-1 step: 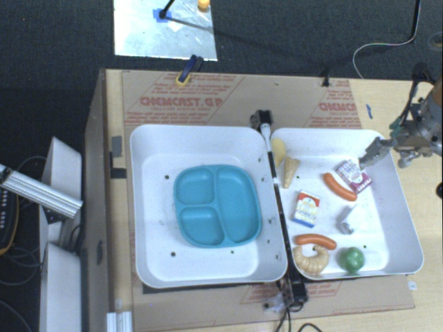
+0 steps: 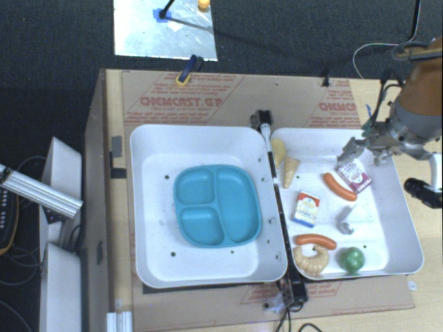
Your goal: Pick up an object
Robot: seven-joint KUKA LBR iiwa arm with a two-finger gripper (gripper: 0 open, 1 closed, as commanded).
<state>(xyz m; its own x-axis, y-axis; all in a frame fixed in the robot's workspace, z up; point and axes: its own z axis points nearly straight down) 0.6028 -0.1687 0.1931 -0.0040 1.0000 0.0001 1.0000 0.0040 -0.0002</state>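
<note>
Green ball (image 2: 351,259); end effector (image 2: 365,151) fingers indistinct.

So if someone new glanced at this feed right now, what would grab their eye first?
Probably the bright blue divided tray, sitting alone in the middle of the left bin. Next, the clutter of toy food in the right bin: two orange sausages, a green ball-like item near the front and a small purple-and-white packet. The gripper sits just above that packet at the bin's far right.
</note>
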